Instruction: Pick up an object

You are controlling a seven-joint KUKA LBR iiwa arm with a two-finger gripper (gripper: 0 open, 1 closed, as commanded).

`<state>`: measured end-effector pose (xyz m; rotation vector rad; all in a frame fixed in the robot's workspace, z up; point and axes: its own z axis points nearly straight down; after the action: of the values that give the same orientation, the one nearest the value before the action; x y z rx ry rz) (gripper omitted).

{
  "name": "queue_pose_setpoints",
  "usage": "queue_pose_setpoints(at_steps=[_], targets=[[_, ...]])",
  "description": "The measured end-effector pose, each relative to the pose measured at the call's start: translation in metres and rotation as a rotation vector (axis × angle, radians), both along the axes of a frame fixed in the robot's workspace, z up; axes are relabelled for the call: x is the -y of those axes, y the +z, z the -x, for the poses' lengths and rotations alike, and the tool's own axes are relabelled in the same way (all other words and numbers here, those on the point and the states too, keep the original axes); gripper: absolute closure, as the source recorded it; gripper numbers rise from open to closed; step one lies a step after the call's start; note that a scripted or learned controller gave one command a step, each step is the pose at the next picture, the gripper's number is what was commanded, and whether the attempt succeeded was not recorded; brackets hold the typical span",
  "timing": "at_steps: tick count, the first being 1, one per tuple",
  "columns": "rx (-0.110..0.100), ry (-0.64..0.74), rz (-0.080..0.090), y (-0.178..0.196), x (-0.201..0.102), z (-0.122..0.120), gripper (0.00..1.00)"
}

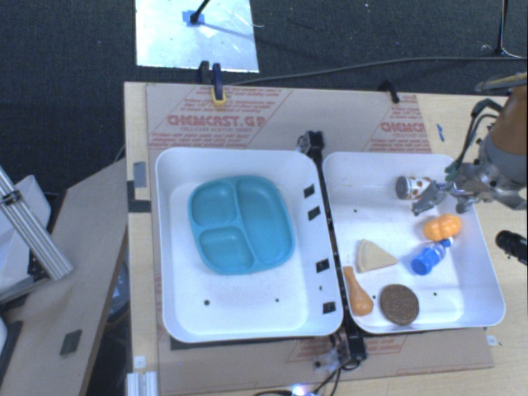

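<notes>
The gripper (431, 195) sits in the right bin (487, 308), and I cannot tell if it is open or closed, with an orange toy (443, 226) just below it, then a blue bottle (428, 259), and far behind, red letters on the board (216, 120) say CHEMCAST GP.

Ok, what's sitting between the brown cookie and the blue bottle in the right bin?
Nothing: in the camera view, bare white bin floor separates the brown cookie from the blue bottle; the cream wedge lies off to the side.
</notes>
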<state>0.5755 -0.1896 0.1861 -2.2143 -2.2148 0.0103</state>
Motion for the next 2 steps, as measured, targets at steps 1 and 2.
queue_pose_setpoints(at_steps=[1,2], targets=[[0.013,0.003,0.003,0.008,-0.001,-0.003,0.0],[0.012,0.002,0.002,-0.048,-0.006,0.003,0.0]])
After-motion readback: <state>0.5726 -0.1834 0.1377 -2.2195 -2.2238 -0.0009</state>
